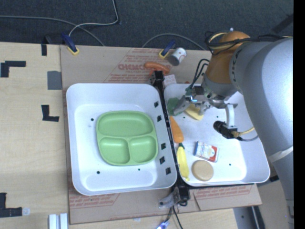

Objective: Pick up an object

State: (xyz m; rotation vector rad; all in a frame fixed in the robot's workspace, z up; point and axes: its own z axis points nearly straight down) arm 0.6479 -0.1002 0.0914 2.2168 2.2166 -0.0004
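1. Two white bins sit side by side. The left bin (78,128) holds a green plate (127,137) with three parts.
2. In the right bin (248,161), from left to right, lie an orange carrot (177,131), a yellow banana (182,162), a pale yellow block (194,111), a round tan cookie (203,170) and a small red and white box (206,151).
3. The tool (190,104) is low at the back of the right bin, right by the pale yellow block. That block looks like the thing to pick.
4. I cannot tell if the tool is released or clenched, or if it has the block.
5. To do it well, I think it should sit right over the block, squeeze, then lift slowly, away from the bin wall.
6. The surface (28,142) is light wood with black tape marks. Brown cardboard (119,68) lies under the bins, and cables (114,8) run over the dark floor behind.
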